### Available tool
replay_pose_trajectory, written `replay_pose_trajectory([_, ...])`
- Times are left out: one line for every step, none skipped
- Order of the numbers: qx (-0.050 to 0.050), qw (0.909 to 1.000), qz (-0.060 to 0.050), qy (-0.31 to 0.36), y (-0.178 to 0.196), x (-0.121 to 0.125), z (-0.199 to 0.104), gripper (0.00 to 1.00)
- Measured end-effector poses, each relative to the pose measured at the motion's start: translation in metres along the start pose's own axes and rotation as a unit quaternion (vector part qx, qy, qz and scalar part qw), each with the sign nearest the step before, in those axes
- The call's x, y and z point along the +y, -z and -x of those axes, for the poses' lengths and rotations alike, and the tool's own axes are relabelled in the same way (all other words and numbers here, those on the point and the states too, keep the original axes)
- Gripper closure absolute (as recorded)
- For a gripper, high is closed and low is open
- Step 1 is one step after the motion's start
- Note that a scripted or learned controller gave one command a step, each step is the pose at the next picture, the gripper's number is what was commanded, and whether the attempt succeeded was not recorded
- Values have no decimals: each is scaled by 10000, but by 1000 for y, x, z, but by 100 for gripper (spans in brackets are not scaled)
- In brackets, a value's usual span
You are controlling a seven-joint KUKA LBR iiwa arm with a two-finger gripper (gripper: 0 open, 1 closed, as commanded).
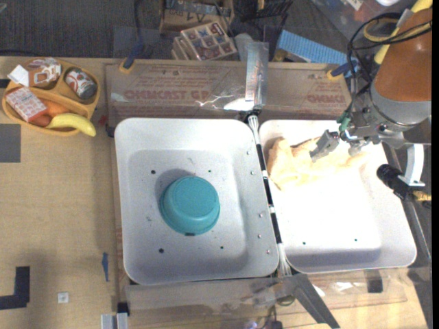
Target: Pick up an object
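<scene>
Teal bowl (191, 204) upside down in left bin (134, 156), near its middle, apart from every wall. Pale yellow cloth (291, 164) crumpled in right bin (343, 249), against the back left corner, touching the wall shared with the left bin. Gripper (337, 142) low over the back of right bin, at the cloth's right end, fingers (322, 147) spread, one dark fingertip over the cloth's edge, the other nearer the bin's back rim. Nothing seen pinched between them; contact with the cloth not certain. Grey arm (398, 108) with orange band reaching in from the right, above the gripper. Rest of right bin bare white, a few small dark specks on the floor. Behind both bins, cardboard (178, 91) with red print, lying flat along the bench. Far left on the bench, orange tray (14, 105) with toy food: banana (74, 123) at its front edge, small boxes and a tin inside. Cables and clutter beyond the bench, too muddled to name.
</scene>
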State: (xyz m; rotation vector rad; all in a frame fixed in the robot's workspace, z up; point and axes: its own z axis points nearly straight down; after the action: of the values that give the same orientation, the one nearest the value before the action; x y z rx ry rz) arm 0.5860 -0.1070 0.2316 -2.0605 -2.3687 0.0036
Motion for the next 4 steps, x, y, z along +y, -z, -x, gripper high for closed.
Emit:
replay_pose_trajectory([11,9990,-15,444,-108,40,0,0])
replay_pose_trajectory([8,9944,-16,1057,-139,83,3,0])
replay_pose_trajectory([3,9943,15,1062,-130,85,3,100])
replay_pose_trajectory([1,9859,0,1674,-50,85,-22,100])
